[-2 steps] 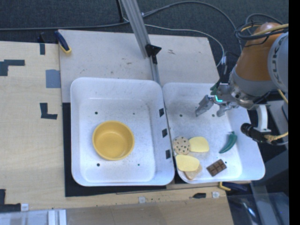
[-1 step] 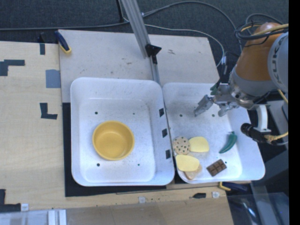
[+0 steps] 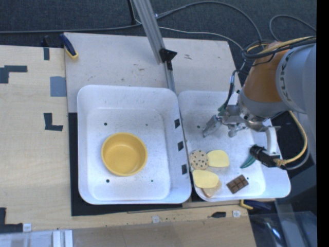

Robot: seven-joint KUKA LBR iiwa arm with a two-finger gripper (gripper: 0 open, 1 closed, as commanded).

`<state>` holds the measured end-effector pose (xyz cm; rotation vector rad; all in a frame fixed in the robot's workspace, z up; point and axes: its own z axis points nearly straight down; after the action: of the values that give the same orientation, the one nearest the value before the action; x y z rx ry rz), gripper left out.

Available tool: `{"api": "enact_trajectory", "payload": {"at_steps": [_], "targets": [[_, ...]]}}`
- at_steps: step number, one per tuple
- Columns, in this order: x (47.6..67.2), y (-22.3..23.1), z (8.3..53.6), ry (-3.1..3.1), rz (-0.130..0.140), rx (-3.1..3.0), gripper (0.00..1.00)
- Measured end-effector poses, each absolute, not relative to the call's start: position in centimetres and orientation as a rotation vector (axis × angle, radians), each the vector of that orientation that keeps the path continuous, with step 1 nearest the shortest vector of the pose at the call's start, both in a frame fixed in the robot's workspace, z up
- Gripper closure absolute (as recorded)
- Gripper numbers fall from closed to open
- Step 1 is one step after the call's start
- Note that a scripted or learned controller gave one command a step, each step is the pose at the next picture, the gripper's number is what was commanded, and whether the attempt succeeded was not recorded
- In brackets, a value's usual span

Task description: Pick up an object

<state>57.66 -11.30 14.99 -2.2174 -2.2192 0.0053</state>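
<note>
My gripper [image 3: 222, 127] hangs in the right bin [image 3: 267, 189] with its fingers apart and holding nothing, so the pick is not yet done: the cookie [image 3: 199, 159] and yellow pieces [image 3: 218, 159] lie just nearer.

Dark carpet floor [image 3: 77, 6] — pale wooden bench [image 3: 25, 133] — grey tape patches [image 3: 57, 85], probably.

The arm [image 3: 280, 76] runs off the right edge, its upper part cut away. Its wrist hides part of the right bin [image 3: 205, 107] floor. A tan piece [image 3: 209, 192] lies half under the yellow slab [image 3: 205, 178] — its shape cannot be told. The metal pole [image 3: 149, 19] leaves at the far edge.
</note>
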Motion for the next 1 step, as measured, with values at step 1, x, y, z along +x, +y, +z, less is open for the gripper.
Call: {"api": "enact_trajectory", "payload": {"at_steps": [1], "targets": [[57.97, -11.8, 10.46, -2.219, 0.005, -2.219, 0.0]]}}
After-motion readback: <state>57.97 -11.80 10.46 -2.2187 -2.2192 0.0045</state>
